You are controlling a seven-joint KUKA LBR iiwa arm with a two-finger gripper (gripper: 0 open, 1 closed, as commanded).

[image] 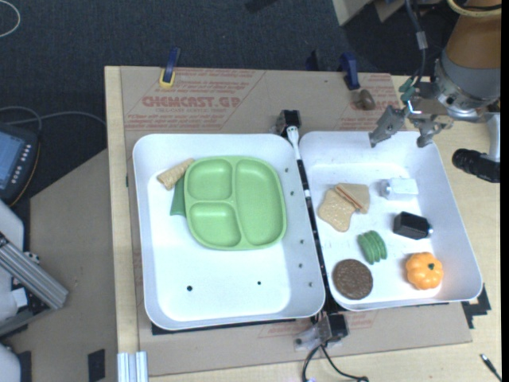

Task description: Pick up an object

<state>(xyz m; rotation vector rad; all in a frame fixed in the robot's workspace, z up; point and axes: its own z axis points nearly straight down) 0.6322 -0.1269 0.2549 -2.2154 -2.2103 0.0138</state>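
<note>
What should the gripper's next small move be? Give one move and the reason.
Probably swing the open two-finger gripper inward and down toward the small clear-and-white plastic item, the object nearest it. The gripper hangs over the right white bin's far rim with nothing between its fingers, so it needs to get over an object first. The black block lies farther off.

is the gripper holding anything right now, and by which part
Nothing is held. The gripper hangs open over the far edge of the right bin, with no object between its fingers.
</note>
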